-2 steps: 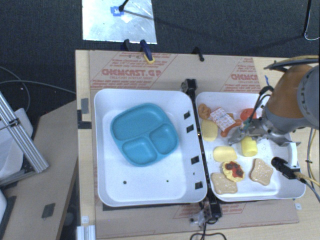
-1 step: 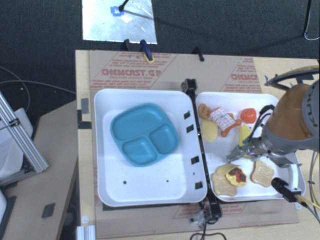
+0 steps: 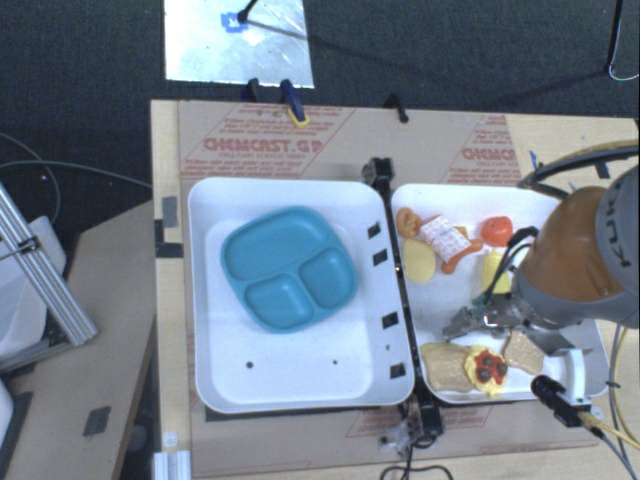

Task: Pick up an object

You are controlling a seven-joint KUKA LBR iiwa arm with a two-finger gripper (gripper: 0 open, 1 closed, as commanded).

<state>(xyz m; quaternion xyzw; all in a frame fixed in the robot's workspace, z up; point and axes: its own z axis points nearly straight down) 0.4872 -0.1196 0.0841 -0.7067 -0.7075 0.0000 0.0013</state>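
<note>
Where my gripper (image 3: 470, 320) hangs low in the right bin (image 3: 450, 200), I cannot tell its state (my wrist blurs it). Nearest lie flat bread slices (image 3: 448, 364) and a yellow piece with dark berries (image 3: 487, 367). Farther off sit a pale rounded lump (image 3: 420, 261), a wrapped white packet (image 3: 440, 234) and a smooth red tomato (image 3: 497, 230). A glossy blue sectioned plate (image 3: 290, 268) fills the left bin (image 3: 230, 388).

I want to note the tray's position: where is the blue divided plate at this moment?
In the camera view the blue divided plate lies in the left white bin, toward its upper middle. The gripper is over the right bin, among the food items.
</note>
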